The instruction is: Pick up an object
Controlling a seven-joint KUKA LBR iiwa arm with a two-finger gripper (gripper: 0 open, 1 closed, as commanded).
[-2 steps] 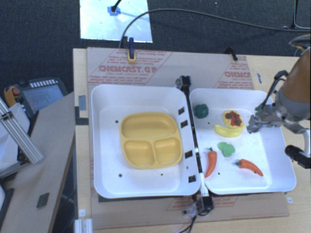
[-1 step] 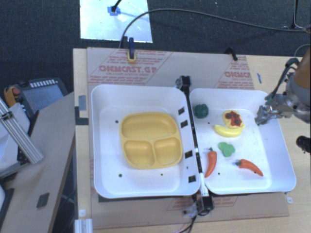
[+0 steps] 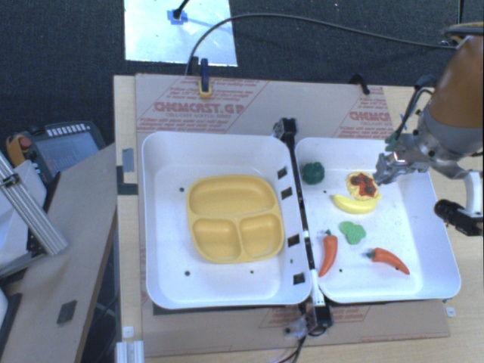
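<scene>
Gripper (image 3: 384, 169) above a small yellow disc with red topping (image 3: 363, 184), grip state unclear, banana (image 3: 354, 203) just beside it

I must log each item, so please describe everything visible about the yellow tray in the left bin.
The yellow tray is a rounded rectangular plate, looking like matte plastic, with three compartments: one long across the far side, two smaller on the near side. It lies flat, slightly turned, near the middle of the left bin, touching only the bin's floor.
</scene>
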